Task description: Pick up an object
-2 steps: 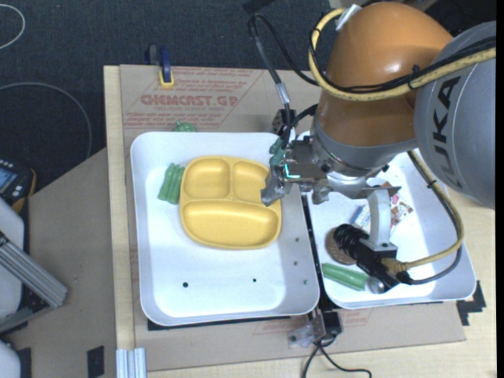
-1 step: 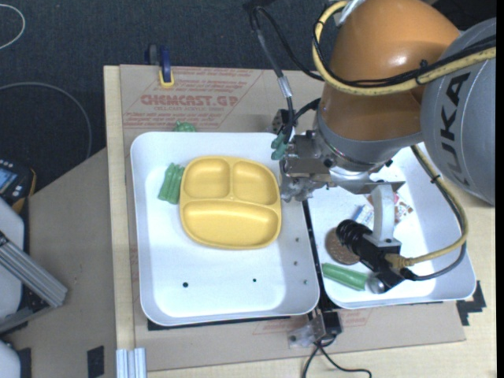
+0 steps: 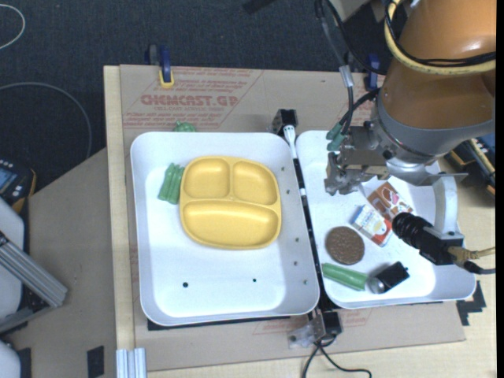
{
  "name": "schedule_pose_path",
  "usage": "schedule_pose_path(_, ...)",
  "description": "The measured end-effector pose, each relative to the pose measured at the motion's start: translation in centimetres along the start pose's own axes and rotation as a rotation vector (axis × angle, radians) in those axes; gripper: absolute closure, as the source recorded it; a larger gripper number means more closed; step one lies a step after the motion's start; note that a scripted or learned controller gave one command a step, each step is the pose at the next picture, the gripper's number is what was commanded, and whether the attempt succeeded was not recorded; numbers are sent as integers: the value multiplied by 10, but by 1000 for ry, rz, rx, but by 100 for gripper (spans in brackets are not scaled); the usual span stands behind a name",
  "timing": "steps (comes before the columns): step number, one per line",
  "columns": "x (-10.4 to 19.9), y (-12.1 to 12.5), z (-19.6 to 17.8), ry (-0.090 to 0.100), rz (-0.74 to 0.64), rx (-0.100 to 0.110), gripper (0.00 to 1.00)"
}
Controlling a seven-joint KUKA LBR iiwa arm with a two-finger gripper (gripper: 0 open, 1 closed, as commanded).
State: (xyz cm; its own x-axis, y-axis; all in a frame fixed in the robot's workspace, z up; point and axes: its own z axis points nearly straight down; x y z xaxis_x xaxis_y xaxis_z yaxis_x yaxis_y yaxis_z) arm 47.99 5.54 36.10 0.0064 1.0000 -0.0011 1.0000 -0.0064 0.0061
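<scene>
My gripper [image 3: 344, 181] hangs over the far left part of the right bin [image 3: 315, 211], under the arm's big orange band. Nothing shows between it and the bin floor. Just right of it lies a red and white packet [image 3: 381, 209], partly under the wrist. Nearer the front of that bin sit a round brown disc [image 3: 345, 245], a green pod-shaped piece [image 3: 343, 275] and a small black and silver object [image 3: 388, 277]. The gripper is apart from all of these three.
The left bin [image 3: 150, 235] holds a yellow divided plate [image 3: 231, 202] with a green leafy piece [image 3: 170, 183] against its left side. A small green bit [image 3: 185, 127] lies just behind that bin. The brown board [image 3: 126, 109] lies under both bins.
</scene>
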Motion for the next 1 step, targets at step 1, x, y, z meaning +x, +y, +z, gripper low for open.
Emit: schedule_pose_path(1,34,1,-89,4,-11,-6,100)
